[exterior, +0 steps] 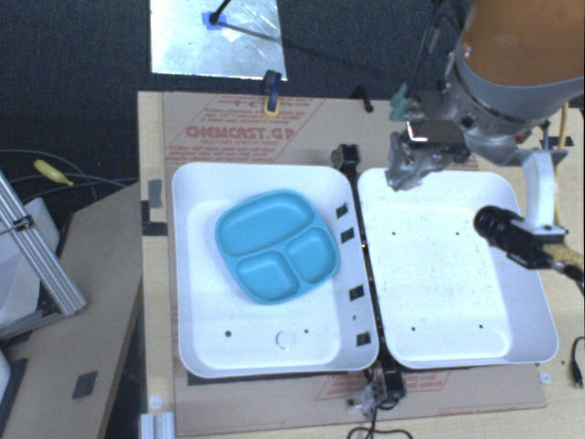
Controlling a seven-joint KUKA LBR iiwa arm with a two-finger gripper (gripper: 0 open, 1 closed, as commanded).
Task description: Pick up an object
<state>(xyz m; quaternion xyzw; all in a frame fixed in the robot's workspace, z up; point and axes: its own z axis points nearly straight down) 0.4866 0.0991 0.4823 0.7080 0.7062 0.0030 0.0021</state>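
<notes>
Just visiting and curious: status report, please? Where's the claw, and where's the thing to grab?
Gripper over right bin's far left corner, nothing seen held. Blue tray flat in left bin, untouched. Bin walls between them.

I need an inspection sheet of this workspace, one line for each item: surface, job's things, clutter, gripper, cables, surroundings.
Surface: bench top with red printed lettering, bearing the left bin and the right bin side by side.
Job's things: blue divided plate, three compartments, lying flat in the left bin.
Clutter: small clear round item near the left bin's front wall; dark specks on the right bin's floor.
Gripper: gripper above the right bin's back left corner; finger state cannot be judged; nothing seen held.
Cables: dark cables beside the arm; more wires at the bench's front edge.
Surroundings: silver sheet on dark floor behind the bench; metal frame at the left.
</notes>
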